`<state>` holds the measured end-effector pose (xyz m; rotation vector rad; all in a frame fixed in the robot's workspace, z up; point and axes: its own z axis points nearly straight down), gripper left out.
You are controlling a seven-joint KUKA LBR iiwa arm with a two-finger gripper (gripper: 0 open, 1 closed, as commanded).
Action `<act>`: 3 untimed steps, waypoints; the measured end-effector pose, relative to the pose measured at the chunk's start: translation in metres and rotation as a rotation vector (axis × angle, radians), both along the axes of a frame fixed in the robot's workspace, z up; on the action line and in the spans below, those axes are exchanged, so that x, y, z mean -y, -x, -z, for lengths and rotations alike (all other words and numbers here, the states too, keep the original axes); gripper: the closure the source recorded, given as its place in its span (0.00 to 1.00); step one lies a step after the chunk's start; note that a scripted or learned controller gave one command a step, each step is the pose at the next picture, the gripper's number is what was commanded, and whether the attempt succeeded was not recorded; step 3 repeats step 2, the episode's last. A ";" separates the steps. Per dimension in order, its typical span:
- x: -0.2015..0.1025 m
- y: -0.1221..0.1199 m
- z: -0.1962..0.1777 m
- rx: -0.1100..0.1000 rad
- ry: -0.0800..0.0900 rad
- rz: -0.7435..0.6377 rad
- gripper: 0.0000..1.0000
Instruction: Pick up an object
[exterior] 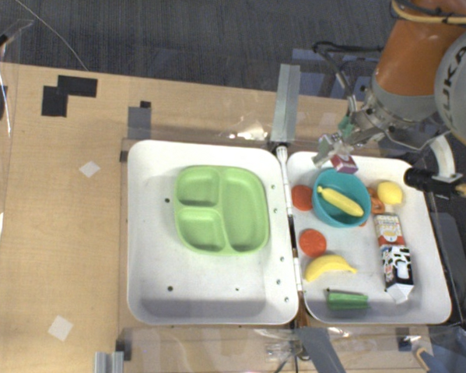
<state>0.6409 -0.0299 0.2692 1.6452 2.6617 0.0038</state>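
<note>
My gripper (pixel 342 147) hangs over the far edge of the right bin (pixel 437 298), just behind a blue bowl (pixel 331 211). A small purple and white object (pixel 345 162) shows directly below the gripper, touching the bowl's far rim; whether it is held I cannot tell. A yellow banana-shaped piece (pixel 340 201) lies in the bowl. Around the bowl are two red discs (pixel 302 196) (pixel 313 241), a yellow banana (pixel 328 266), a green block (pixel 345 299), a milk carton (pixel 395 259) and a lemon (pixel 389 193).
The left bin (pixel 145 294) holds a green divided plate (pixel 220 208). A raised divider (pixel 287 224) runs between the two bins. The arm's orange band (pixel 411 55) rises at the upper right, over the right bin's far corner.
</note>
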 end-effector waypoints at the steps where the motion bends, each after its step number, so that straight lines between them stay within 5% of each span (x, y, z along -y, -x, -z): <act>1: -0.001 -0.002 -0.010 0.003 0.002 -0.009 1.00; 2: -0.064 0.058 0.028 -0.014 -0.006 0.130 1.00; 3: -0.064 0.058 0.028 -0.014 -0.006 0.130 1.00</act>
